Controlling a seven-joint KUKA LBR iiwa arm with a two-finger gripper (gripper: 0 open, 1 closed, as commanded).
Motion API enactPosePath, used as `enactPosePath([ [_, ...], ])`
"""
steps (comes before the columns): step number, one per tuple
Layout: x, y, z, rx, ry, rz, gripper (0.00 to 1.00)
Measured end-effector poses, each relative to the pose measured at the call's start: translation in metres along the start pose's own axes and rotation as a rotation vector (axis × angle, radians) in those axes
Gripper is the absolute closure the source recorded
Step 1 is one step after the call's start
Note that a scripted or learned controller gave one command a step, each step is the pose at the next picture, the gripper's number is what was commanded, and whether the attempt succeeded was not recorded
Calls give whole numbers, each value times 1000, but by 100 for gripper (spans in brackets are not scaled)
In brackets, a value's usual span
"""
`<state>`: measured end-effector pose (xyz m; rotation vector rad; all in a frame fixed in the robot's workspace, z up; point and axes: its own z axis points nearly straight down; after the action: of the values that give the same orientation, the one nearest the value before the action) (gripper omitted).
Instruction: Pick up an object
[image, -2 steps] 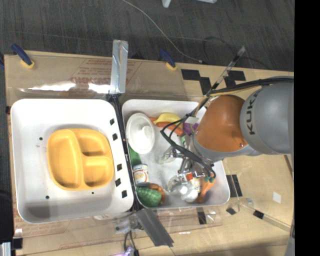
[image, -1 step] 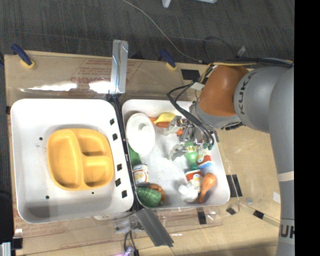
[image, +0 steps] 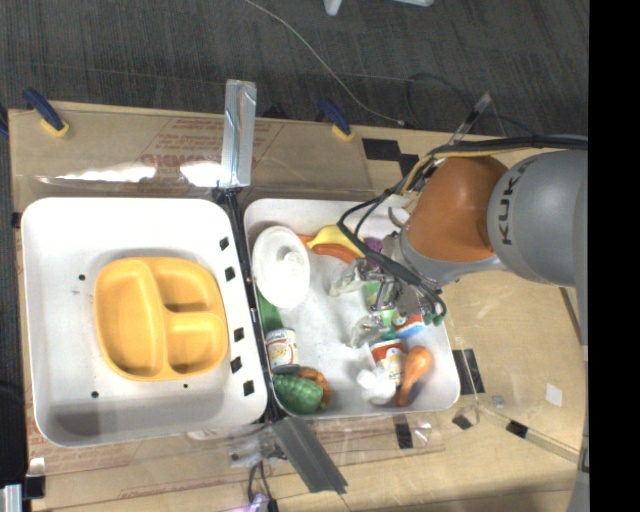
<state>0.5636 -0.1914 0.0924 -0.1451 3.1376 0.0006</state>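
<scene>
claw (image: 382, 305) low in the right bin (image: 440, 385), can't tell its state. carrot (image: 412, 371) just below it, touching a small pot (image: 387, 355). likely light, stiff, smooth; grip across its thick middle.

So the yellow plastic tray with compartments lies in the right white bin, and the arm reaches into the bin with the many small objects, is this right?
Not quite. The yellow plastic tray with compartments lies in the left white bin, as the camera view shows. The rest holds: the arm reaches into the right white bin, the one with the many small objects.
</scene>
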Motion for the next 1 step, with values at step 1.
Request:
enactPosePath([
  [1,-51,-10,-1,1,-4,-150,0],
])
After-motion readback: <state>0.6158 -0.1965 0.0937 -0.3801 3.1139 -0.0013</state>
